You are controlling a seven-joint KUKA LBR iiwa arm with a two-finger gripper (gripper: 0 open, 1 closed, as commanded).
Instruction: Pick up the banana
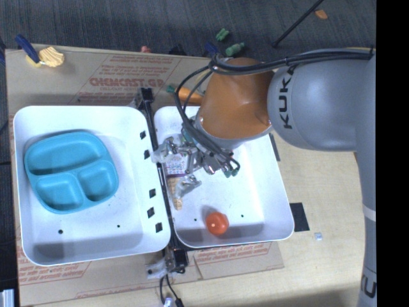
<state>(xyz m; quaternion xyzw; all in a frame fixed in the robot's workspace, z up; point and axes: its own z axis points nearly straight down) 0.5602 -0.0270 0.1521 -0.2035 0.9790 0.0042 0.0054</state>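
Note:
My gripper [181,169] hangs low over the left side of the right bin [271,190], close to the wall between the two bins. The orange wrist band and the grey arm cover the bin's back half. A thin yellow-brown strip [177,200] pokes out just below the gripper along the bin's left wall. It looks like the end of the banana, with the rest hidden under the gripper. Whether the gripper touches or holds it is hidden.
A small orange-red round fruit [216,223] lies near the right bin's front wall. In the left bin [128,229] sits a blue divided tray [69,170]. An orange object [187,95] peeks out behind the right bin's back edge. Cardboard lies under both bins.

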